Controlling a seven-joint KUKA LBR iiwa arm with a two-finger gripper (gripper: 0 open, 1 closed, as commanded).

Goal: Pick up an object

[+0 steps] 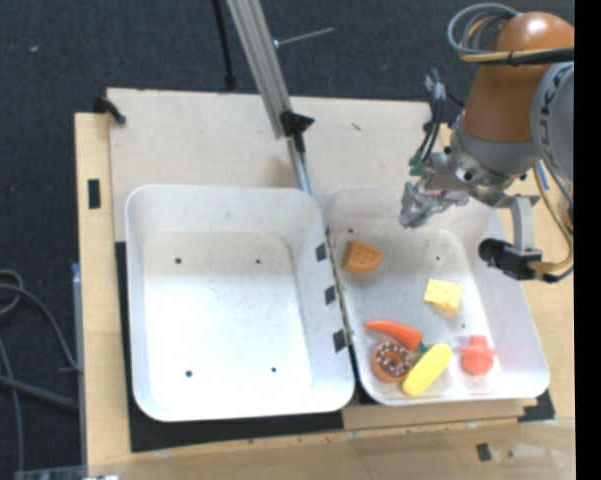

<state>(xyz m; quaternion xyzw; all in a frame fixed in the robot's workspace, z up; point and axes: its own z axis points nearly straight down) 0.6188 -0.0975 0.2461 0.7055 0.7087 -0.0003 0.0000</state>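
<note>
My gripper (pixel 414 214) hangs over the far part of the right bin (pixel 500 298), above and to the right of an orange waffle-like piece (pixel 361 258). Nothing shows between its fingers. A yellow cheese wedge (pixel 442 296) lies mid-bin. Along the near edge lie a red-orange chili pepper (pixel 394 333), a brown donut (pixel 388 360), a yellow corn-like piece (pixel 427 368) and a small red piece (pixel 477 357).
The left bin (pixel 230 303) sits beside the right one, with black clips along the shared wall. A slanted metal rail (pixel 265 68) rises behind the bins. The arm's orange band (pixel 515 68) and cables stand at the right.
</note>
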